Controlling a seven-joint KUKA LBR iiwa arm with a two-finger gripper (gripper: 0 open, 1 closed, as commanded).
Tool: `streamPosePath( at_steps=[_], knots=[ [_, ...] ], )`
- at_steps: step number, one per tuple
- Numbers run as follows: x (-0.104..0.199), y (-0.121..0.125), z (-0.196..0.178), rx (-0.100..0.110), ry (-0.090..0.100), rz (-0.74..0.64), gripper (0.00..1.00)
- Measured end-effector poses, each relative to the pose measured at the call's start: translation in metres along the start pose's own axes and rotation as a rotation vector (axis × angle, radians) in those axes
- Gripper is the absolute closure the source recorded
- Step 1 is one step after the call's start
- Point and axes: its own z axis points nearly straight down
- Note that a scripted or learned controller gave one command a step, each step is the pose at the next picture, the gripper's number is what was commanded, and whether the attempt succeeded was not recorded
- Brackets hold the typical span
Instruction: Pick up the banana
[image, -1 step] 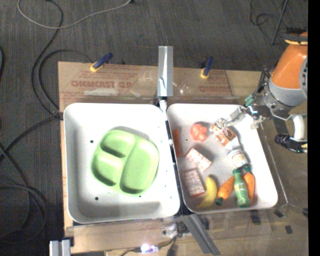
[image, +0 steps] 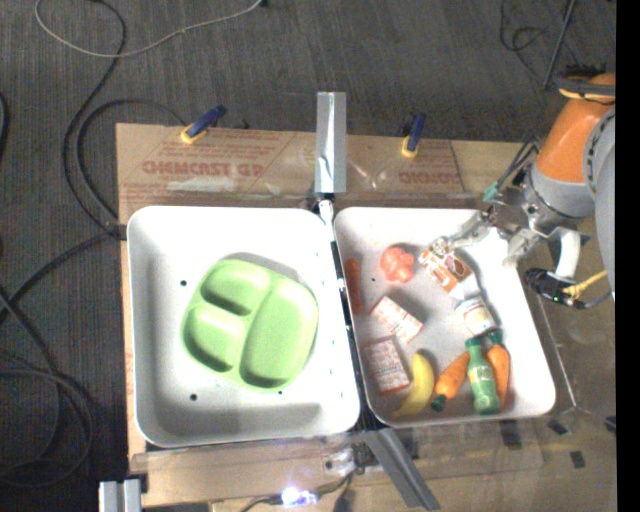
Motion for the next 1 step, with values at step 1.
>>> streamPosePath(
  at_steps=[1],
  knots=[
    [0.0309, -0.0769, 0.0540, 0.000, 0.003, -0.144, 0.00]
  ],
)
